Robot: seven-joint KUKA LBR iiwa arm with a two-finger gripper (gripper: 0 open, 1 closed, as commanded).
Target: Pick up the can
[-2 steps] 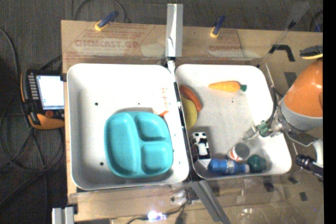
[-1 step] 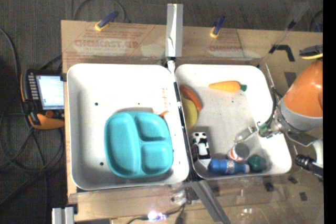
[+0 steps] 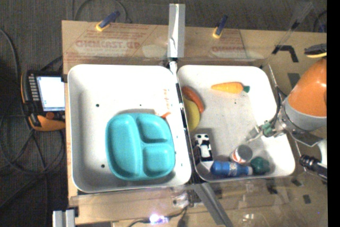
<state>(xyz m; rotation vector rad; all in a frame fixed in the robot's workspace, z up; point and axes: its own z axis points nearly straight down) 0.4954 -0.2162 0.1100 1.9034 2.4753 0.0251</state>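
Two white bins [image 3: 79, 114] on cardboard over grey carpet; can [image 3: 241, 154] beside bottle [image 3: 229, 169]; gripper [image 3: 265, 129] fingers' state unclear.

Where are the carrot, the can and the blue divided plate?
carrot [image 3: 228, 87]: camera view, middle of its orange body.
can [image 3: 241, 154]: camera view, on its round top.
blue divided plate [image 3: 139, 145]: camera view, on the ridge between its compartments.
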